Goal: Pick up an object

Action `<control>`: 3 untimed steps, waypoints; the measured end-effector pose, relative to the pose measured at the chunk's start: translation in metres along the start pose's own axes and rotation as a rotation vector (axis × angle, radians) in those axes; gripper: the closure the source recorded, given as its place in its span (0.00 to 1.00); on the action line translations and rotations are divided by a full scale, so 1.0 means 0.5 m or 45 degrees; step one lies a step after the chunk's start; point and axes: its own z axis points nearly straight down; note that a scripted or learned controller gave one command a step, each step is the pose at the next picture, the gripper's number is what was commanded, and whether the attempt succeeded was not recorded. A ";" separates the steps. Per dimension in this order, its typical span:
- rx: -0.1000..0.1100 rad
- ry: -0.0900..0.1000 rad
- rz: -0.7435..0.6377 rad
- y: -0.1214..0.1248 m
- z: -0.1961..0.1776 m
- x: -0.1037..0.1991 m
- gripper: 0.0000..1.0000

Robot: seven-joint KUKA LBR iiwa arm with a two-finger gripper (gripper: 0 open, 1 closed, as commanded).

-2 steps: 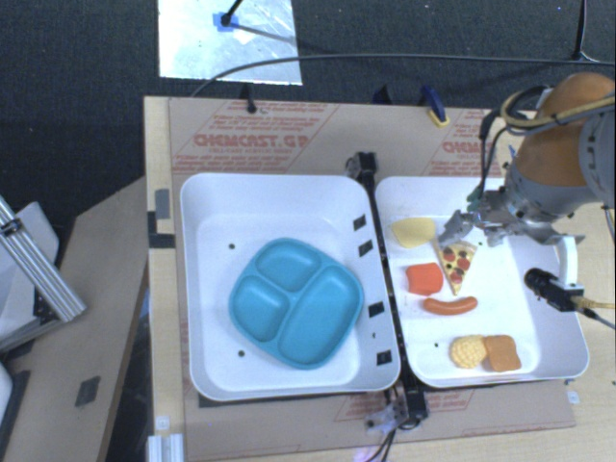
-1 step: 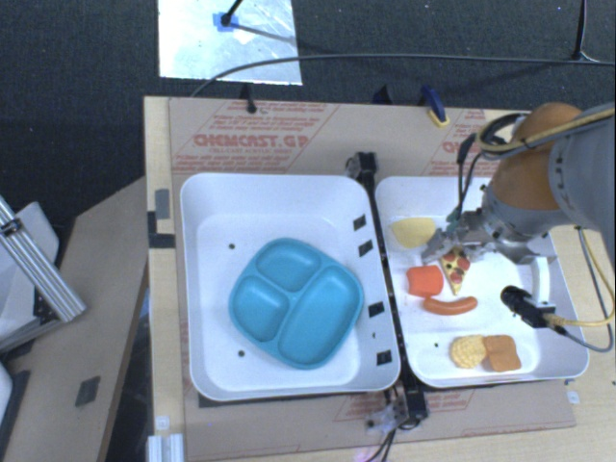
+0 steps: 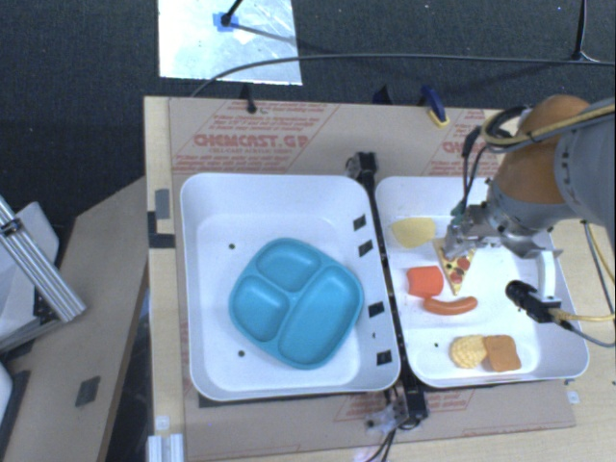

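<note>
Right bin (image 3: 577,354): the hand (image 3: 460,243) sits low over a pizza-slice toy (image 3: 454,269); its grip state cannot be told. An orange block (image 3: 424,280) lies at the slice's 9 o'clock, a sausage (image 3: 450,305) at 6 o'clock.

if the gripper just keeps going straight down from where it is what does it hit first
Most likely the pizza slice: the gripper hangs right over its upper end in the right bin. Depth is hard to judge from this slanted view.
</note>
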 end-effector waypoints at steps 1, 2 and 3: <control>-0.002 0.000 -0.004 0.002 -0.087 -0.001 1.00; -0.003 0.000 -0.005 0.017 -0.178 0.001 1.00; -0.004 -0.001 -0.005 0.018 -0.307 -0.007 1.00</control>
